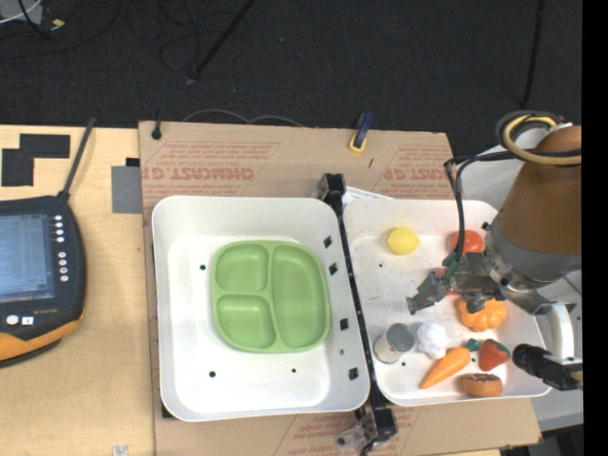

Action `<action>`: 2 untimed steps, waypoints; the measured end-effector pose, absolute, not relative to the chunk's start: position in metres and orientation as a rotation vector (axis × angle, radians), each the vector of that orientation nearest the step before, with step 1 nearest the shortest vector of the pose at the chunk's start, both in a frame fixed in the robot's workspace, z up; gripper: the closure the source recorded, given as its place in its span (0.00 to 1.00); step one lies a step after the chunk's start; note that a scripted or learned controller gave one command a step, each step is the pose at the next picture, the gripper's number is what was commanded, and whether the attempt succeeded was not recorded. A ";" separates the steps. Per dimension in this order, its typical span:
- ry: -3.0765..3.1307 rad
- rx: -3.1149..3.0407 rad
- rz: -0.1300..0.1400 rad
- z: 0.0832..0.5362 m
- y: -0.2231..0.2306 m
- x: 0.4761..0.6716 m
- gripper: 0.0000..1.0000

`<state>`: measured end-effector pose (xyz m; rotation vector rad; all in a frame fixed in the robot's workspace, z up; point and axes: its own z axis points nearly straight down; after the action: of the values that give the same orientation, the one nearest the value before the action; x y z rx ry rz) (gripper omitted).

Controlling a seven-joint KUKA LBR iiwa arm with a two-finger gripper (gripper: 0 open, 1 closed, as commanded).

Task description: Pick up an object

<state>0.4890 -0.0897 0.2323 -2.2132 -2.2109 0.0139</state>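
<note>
Dark floor and loose cables lay behind a counter (95, 150) covered in cardboard, which carried two shallow white bins side by side. The left bin (180, 245) held a green divided plate (269, 295). The right bin (380, 255) held the toys: a yellow lemon (403, 241) near the back, a grey disc (399, 337) and a white ball (433, 336) just beside each other near the front, a carrot (445, 367), a brown piece (481, 385), a strawberry (493, 354), an orange pepper (483, 313) and a red piece (467, 242) partly hidden by the arm.

The gripper (446, 288) hung low over the right bin, between the lemon and the white ball, its dark parts pointing left. Whether it was open or closed could not be told from this angle, and nothing was visibly in its grasp.

It seemed to be the approach step, with no object yet secured. The next move probably called for settling over a single toy, likely the pepper or white ball nearby, descending squarely, and closing without knocking the crowded neighbours.
</note>
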 end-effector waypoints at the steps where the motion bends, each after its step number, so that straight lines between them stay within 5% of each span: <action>1: -2.218 -2.217 0.005 0.237 -0.090 0.491 0.00; 2: -2.216 -2.213 0.009 0.190 -0.089 0.497 0.00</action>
<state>0.4966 -0.0889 0.1898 -2.2133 -2.2164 0.0090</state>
